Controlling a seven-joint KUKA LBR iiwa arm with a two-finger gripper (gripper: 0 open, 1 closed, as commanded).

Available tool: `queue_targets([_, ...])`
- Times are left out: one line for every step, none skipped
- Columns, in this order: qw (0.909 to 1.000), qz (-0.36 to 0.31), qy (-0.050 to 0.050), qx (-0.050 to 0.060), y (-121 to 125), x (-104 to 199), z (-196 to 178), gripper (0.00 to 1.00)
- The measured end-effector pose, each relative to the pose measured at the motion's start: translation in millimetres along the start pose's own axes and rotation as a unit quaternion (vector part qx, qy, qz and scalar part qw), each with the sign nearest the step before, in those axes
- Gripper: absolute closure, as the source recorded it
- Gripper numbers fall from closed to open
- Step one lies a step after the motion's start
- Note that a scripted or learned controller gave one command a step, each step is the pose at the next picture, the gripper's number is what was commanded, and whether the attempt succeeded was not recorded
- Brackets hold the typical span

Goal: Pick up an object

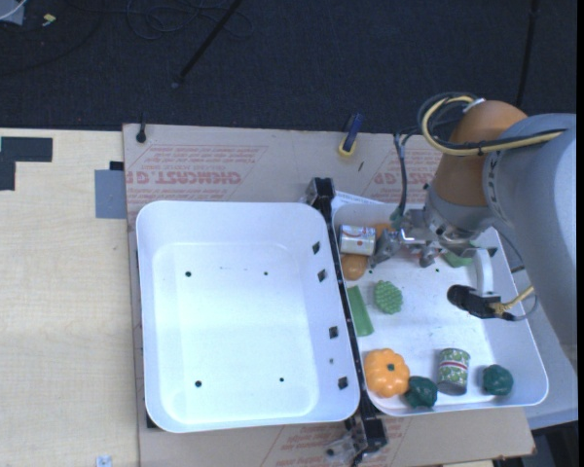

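Note:
My gripper (401, 241) hangs low over the upper part of the right bin (526, 377), its tip pointing left. Just to its left lies a small can with a yellow and white label (357, 238), with an orange piece (352, 267) right below it. A green bumpy object (387, 297) sits a little below the gripper. I see nothing held in the gripper. A bit of green (458, 258) peeks out from under the wrist.
A green strip (358, 311) lies along the right bin's left wall. An orange pumpkin (386, 372), a dark green piece (421, 391), a labelled tin (454, 370) and another dark green piece (497, 379) line the front. The left bin (151, 261) stands alongside.

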State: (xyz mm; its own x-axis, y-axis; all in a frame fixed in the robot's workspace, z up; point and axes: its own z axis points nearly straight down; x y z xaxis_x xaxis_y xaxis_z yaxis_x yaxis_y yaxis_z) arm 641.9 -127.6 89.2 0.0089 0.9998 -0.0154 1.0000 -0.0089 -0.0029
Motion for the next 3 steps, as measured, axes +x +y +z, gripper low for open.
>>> queue_targets([1.0, 0.0, 0.0, 0.0, 0.1, 0.0, 0.0, 0.0])
queue_targets([1.0, 0.0, 0.0, 0.0, 0.1, 0.1, -0.1, 0.0])
queue_targets([1.0, 0.0, 0.0, -0.001, 0.2, 0.0, -0.3, 0.0])
